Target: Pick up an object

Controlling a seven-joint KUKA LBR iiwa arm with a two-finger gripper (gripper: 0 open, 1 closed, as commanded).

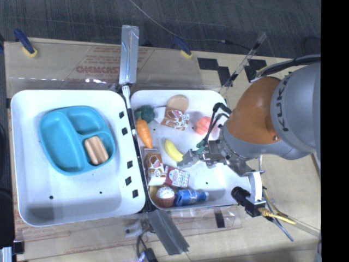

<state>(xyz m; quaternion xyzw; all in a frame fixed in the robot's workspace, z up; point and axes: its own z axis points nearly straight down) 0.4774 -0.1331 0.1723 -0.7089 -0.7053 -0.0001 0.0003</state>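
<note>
Beneath two white bins (22, 146), tan bench (305, 201); dark carpet (163, 10) beyond.

the grey arm (297, 111) reaches in from the right of the camera view, its broad orange band (256, 113) sitting just above the wrist. the wrist bends down and to the left, ending in the two-finger gripper (190, 158), which points leftward at a low slant. one slim grey finger (187, 159) juts out from the dark gripper body. a black cable (216, 119) loops along the upper side of the wrist, and a black fitting (245, 200) juts out beneath it.
</note>
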